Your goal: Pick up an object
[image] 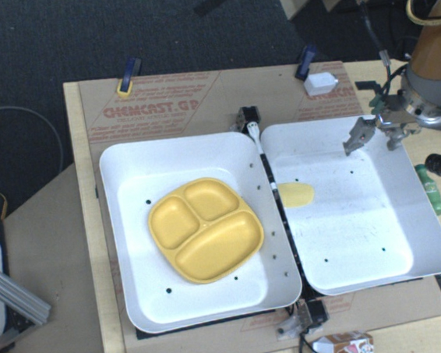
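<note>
1. You had the two-finger gripper (373, 136) poised over the far right corner of the right shallow white bin (370, 262), its fingers spread wide and holding nothing.
2. The nearest candidate was the small flat pale-yellow oval piece (296, 195), lying in that bin just beside its left wall, well apart from the gripper.
3. To do it well, you needed to travel left, centre over the piece, and descend fully, since it lay very flat and close to the wall.
4. You could count two bins, one yellow three-compartment plastic tray (204, 228) in the left white bin (139, 298), and one oval piece.
</note>
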